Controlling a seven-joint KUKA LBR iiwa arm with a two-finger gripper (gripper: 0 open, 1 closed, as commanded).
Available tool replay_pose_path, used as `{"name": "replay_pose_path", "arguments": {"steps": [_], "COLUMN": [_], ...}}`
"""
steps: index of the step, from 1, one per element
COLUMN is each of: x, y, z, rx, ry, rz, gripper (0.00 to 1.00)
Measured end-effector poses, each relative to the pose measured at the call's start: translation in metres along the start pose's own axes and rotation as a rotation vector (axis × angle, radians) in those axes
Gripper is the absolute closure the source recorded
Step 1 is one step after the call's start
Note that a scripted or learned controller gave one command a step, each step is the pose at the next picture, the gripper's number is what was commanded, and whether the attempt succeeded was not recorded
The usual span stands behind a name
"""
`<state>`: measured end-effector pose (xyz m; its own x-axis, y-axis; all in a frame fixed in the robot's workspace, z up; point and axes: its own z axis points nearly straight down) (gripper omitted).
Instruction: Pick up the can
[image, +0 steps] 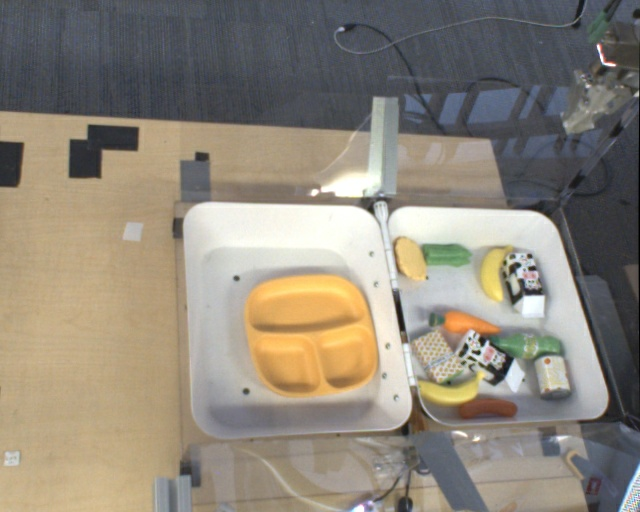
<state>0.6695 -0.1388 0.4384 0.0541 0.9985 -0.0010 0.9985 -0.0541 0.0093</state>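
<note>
The can (552, 377) stands upright at the lower right of the right bin (570, 265), just beside the green bottle (527, 347) and well apart from the yellow banana (447, 391) and red sausage (487, 408) to its left. The left bin (215, 300) holds an orange divided tray (310, 334). The hand (600, 95) hangs at the frame's upper right, beyond the table (80, 330); whether it is open or closed cannot be told.

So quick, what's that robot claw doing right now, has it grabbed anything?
Gripper: up at the far right, above the bench, away from the can; open or shut cannot be told.
</note>
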Motion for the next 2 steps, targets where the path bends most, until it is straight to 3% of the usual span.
{"name": "replay_pose_path", "arguments": {"steps": [1,2], "x": [0.000,-0.016], "y": [-0.019,-0.091], "z": [0.001,0.000], "rx": [0.002,0.002], "ry": [0.000,0.000], "rz": [-0.186,0.200], "gripper": [1.00,1.00]}}
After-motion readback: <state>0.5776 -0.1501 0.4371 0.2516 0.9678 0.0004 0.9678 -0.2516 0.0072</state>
